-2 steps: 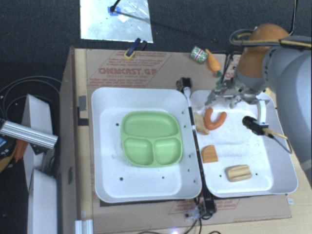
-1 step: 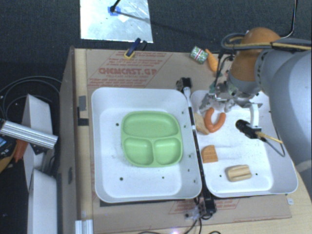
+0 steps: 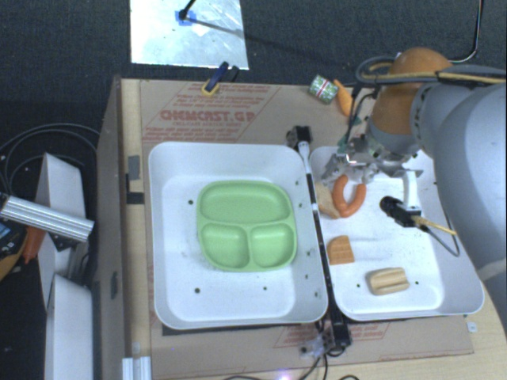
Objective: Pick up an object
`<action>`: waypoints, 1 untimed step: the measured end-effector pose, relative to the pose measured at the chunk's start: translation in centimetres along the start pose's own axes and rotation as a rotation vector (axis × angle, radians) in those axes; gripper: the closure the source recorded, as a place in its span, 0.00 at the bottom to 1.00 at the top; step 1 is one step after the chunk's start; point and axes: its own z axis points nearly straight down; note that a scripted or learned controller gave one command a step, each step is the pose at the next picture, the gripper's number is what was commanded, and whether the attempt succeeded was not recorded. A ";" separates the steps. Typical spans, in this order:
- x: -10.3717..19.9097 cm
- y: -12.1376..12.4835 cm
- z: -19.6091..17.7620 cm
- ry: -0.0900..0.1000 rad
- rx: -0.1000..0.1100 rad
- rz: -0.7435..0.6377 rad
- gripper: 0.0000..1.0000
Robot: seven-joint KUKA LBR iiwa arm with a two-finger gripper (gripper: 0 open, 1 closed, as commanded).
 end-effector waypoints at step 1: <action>0.0 0.1 -1.1 -0.001 -0.003 -0.002 1.00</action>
